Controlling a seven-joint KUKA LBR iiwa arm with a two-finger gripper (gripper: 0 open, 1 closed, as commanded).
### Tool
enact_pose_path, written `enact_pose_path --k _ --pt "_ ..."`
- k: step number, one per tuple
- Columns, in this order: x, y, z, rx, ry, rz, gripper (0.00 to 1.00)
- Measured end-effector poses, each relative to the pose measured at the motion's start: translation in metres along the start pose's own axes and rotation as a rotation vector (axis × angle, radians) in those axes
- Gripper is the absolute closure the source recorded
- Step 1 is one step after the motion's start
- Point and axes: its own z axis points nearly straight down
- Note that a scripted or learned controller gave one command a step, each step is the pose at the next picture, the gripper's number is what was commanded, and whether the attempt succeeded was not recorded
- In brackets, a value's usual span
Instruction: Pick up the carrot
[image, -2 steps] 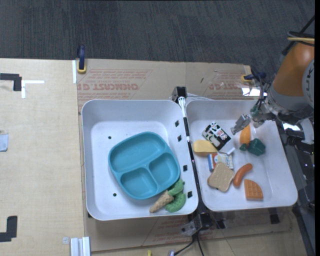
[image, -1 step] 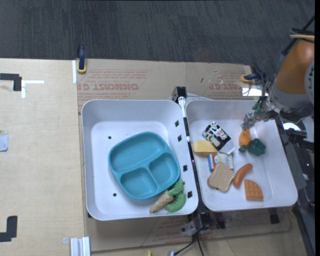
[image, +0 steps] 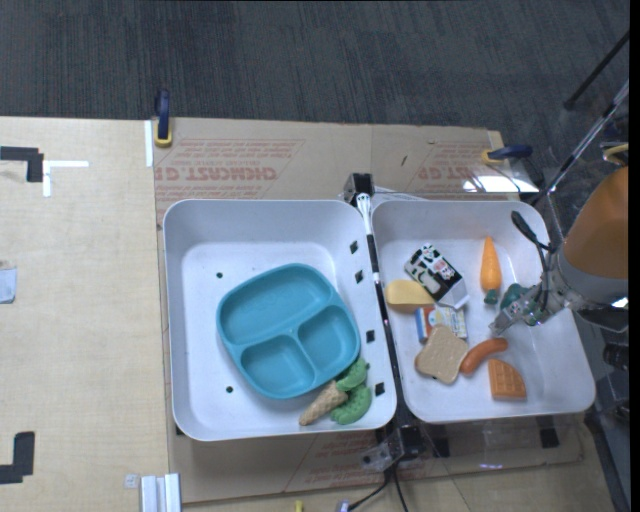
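The carrot (image: 489, 265) is orange and lies lengthwise near the back of the right bin (image: 565, 395), with a small green end pointing toward the front. My gripper (image: 516, 310) hangs low over the same bin, just in front of the carrot and slightly to its right, a short gap away. It comes in from the right under the grey arm and orange band (image: 605, 235). The carrot lies free on the bin floor, with nothing touching it.
The right bin also holds a black-and-white carton (image: 433, 270), a cheese wedge (image: 408, 293), a small packet (image: 443, 320), a bread slice (image: 441, 355), a sausage (image: 484, 352) and an orange waffle (image: 507, 380). The left bin (image: 190, 260) holds a blue divided plate (image: 288, 330) and green and beige toys (image: 340, 400).
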Motion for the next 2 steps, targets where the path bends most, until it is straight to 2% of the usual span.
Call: enact_pose_path --k 1,2 --pt "0.0 0.0 0.0 -0.001 0.0 0.002 0.0" --pt "-0.066 0.097 -0.001 -0.006 0.004 0.227 0.0"
